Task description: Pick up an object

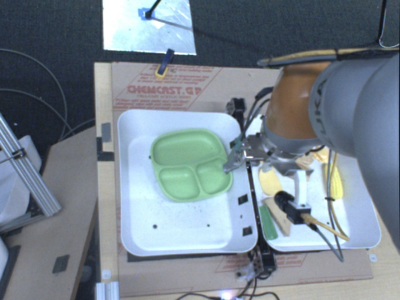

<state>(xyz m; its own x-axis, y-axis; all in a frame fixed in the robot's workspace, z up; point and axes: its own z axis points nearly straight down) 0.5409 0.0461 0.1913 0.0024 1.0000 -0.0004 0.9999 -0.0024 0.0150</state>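
Gripper (234, 161) at green divided plate's (187, 161) right rim, by left bin's (134, 186) right wall; finger state unclear.

We see the grey arm (356, 99) reaching in from the right, its orange band (294, 105) above the wrist, with the tool (234, 158) pointing down and leftward.

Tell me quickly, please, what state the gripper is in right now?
Gripper: at the right rim of the green plate in the left bin; open or shut cannot be told.
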